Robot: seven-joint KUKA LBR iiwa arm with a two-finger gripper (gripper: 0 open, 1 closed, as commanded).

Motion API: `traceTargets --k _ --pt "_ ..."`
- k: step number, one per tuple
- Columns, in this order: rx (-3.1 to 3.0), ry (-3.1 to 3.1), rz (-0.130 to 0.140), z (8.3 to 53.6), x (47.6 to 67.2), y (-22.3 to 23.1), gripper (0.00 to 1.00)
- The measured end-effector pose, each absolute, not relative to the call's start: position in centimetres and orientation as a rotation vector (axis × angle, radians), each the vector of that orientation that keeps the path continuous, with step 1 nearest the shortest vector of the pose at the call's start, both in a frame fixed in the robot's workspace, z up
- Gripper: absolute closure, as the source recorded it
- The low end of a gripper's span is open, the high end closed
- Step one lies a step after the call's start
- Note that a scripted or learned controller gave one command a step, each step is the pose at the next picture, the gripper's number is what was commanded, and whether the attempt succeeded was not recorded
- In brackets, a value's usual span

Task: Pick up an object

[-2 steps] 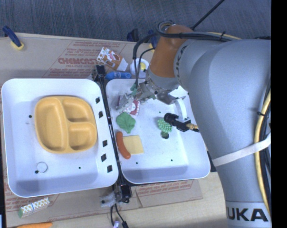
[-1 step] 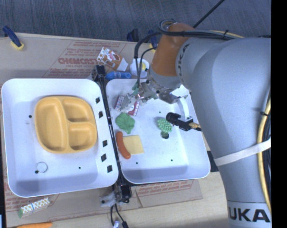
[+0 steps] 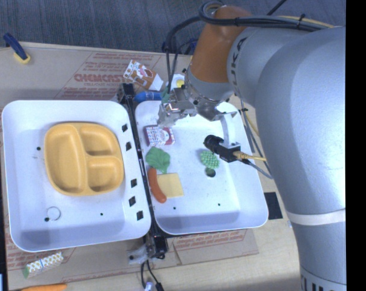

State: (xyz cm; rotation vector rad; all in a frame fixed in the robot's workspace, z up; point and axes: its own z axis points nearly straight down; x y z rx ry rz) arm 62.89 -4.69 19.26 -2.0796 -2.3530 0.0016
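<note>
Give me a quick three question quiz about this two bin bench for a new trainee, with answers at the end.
1. True or false: the yellow divided tray lies in the left bin.
2. What touches the yellow cheese slice on its left: A sausage, B carton, C green mesh ball?
3. Fill in: the gripper hovers over the ____ bin's far end.

Key: 1 true. 2 A, the sausage. 3 right; it is above the right bin, near the small red and white carton.
</note>
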Motion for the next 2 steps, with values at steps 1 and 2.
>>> traceTargets --k 1,2 --pt "-1.62 -2.689 0.004 21.0 60.5 -11.6 1.0" --pt "-1.368 -2.825 0.002 9.1 59.0 -16.2 1.0"
